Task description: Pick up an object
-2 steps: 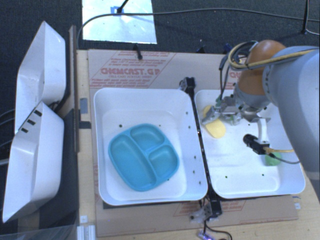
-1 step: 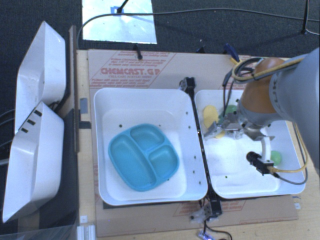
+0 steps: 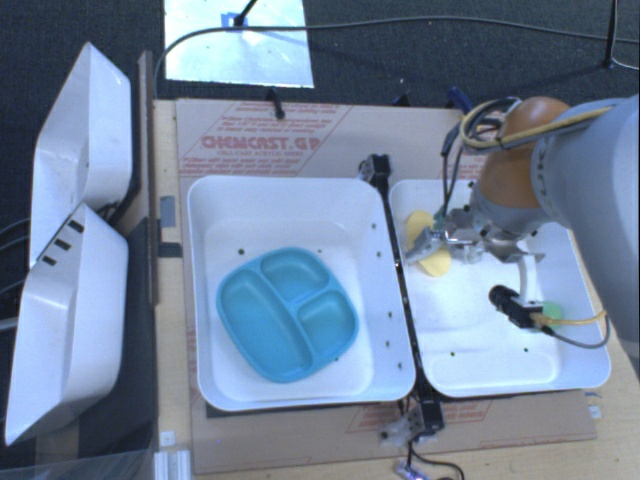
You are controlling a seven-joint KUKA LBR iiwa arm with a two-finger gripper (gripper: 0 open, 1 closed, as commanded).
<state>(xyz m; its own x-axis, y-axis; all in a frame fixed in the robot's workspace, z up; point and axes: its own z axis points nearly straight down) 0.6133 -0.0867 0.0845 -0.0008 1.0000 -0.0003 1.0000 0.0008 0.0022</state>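
Observation:
A pale yellow object (image 3: pixel 432 263) lies in the right bin (image 3: pixel 500 368), close to its left wall. My gripper (image 3: pixel 441 240) is low over it and covers its middle, so yellow shows both above and below the metal tip. Whether the object is gripped is hidden. A blue divided plate (image 3: pixel 287 311) lies flat in the left bin (image 3: pixel 290 193).
The divider between the two bins (image 3: pixel 398 268) runs just left of the gripper. The grey arm with its orange band (image 3: pixel 535 133) reaches in from the right over the right bin's far side. Two spare white bins (image 3: pixel 80 228) are stacked off the bench to the left.

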